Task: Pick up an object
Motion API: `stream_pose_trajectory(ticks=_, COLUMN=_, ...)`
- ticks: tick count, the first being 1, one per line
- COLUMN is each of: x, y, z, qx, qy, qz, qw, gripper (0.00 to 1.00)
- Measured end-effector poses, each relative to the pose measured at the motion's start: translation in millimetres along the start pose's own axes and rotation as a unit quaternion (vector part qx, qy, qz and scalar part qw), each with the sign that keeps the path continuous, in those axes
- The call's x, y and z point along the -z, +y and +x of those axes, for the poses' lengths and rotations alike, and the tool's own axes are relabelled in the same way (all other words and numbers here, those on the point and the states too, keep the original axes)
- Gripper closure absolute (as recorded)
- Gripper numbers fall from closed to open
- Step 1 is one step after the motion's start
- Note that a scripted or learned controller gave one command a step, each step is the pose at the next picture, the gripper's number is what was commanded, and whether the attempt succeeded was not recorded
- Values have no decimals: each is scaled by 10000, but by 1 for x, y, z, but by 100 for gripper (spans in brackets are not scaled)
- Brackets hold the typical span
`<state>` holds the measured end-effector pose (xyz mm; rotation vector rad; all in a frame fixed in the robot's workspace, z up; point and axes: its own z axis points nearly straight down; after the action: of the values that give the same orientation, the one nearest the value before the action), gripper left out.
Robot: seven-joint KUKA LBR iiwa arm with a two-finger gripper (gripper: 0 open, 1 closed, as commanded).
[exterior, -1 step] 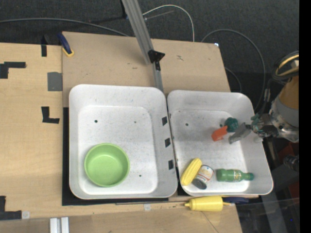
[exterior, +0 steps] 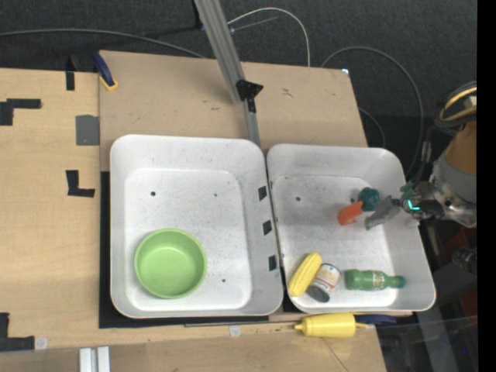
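The right bin holds several small things. An orange piece with a teal end lies toward the bin's right middle. A yellow corn cob, a small can and a green bottle lie along the bin's front. My gripper reaches in from the right, low over the bin's right side. Its tip is right beside the orange piece's teal end, and I cannot make out whether the two touch. The arm's wrist sits over the bin's right rim.
A green bowl sits in the front left corner of the left bin. A yellow bottle lies on the bench in front of the right bin. A grey pole slants down to the bins' shared back edge.
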<state>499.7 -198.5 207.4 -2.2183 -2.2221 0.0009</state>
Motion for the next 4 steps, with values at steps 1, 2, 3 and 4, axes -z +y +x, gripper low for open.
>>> stream_pose_trajectory(ticks=1, x=-43, y=-2, z=1, qx=-4, qy=0, qz=21, qw=10000, gripper=0)
stream_pose_trajectory(ticks=2, x=-103, y=2, z=9, qx=3, qy=6, qz=31, qw=10000, gripper=0)
stream_pose_trajectory(ticks=3, x=-118, y=2, z=9, qx=-1, qy=-11, qz=-5, qw=10000, gripper=0)
stream_pose_trajectory(ticks=4, x=-108, y=2, z=10, qx=-1, qy=-1, qz=2, qw=10000, gripper=100)
